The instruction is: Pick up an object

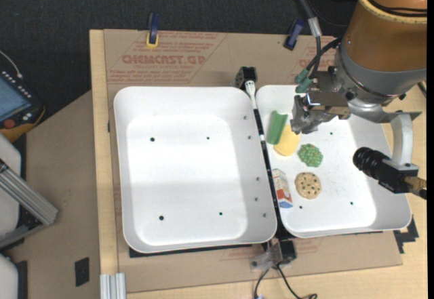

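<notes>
My gripper (302,125) hangs low over the right bin (359,213), its tips just above and right of a yellow rounded piece (287,144). A green block (276,127) leans beside that piece on the left, near the divider. Below them lie a knobbly green ball (310,154), a round chocolate-chip cookie (308,186) and a small white carton with red and blue print (281,188). No object shows between the gripper tips.
The left bin (135,155) sits next to the right one on a cardboard sheet (102,87). The arm's bulky orange and grey body covers the right bin's far right corner. All objects cluster in the right bin's left half.
</notes>
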`<state>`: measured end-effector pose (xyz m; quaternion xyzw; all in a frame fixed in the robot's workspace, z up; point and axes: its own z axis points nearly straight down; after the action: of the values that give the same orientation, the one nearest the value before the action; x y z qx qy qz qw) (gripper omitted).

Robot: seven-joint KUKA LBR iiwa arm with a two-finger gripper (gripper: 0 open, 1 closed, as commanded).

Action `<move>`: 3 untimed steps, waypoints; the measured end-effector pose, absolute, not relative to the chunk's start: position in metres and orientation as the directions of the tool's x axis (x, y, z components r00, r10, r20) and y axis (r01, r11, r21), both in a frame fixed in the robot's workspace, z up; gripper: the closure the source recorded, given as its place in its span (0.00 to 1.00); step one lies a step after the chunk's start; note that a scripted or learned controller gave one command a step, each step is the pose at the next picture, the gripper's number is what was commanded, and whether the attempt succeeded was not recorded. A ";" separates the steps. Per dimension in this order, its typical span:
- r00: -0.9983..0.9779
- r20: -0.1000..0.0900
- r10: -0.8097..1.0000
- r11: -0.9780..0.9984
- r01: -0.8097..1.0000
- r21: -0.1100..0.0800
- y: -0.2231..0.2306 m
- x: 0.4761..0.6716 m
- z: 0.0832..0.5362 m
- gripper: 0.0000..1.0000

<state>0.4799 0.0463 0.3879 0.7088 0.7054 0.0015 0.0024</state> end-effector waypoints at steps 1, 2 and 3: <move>-0.005 0.001 1.000 0.005 1.000 0.005 0.088 0.480 0.412 1.00; -0.002 0.002 1.000 0.002 1.000 0.010 0.092 0.480 0.479 1.00; 0.006 -0.002 1.000 -0.006 1.000 -0.009 0.048 0.479 0.399 1.00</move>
<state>0.4787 0.0477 0.3987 0.7091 0.7051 -0.0036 -0.0024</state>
